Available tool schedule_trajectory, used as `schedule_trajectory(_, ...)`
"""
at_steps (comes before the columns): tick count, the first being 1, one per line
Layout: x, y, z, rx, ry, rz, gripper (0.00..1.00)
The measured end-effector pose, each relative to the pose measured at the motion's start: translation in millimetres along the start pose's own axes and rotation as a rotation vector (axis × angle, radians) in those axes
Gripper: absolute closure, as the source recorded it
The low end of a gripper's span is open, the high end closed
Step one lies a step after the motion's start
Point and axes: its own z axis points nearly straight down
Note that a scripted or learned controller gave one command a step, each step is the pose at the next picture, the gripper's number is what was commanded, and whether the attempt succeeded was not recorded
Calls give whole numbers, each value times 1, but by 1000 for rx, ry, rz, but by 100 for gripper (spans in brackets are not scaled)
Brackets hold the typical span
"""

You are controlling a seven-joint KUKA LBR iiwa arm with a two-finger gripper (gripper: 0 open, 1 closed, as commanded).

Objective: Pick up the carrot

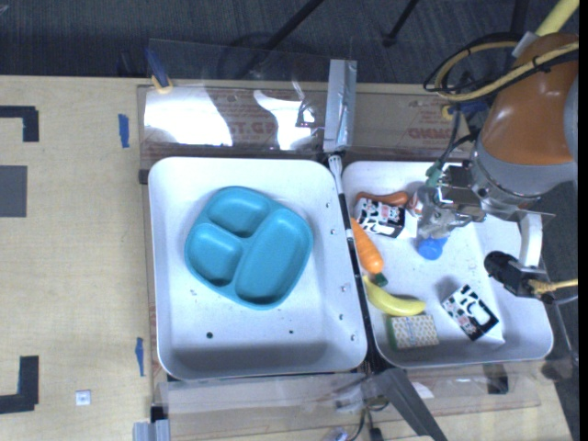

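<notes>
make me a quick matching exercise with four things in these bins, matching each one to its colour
Things:
1. carrot
2. banana
3. divided plate
4. bin wall

Colours:
A. white
B. orange
C. blue
D. yellow

Pairs: 1-B, 2-D, 3-C, 4-A

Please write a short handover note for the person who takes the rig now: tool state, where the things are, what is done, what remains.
Tool: over the right white bin, near its back; grip state cannot be judged.
Orange carrot: lying at that bin's left wall, apart from the tool, just behind the yellow banana.
Blue three-compartment plate: in the left white bin.
Done: no pickup yet.
Left: move to the carrot, grasp, lift.
</notes>
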Motion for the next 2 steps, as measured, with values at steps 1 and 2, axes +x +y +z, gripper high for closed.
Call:
schedule_trajectory(1,-17,-2,-19,-2,-1,-188,100)
schedule_trajectory(2,8,20,47,6,0,269,100)
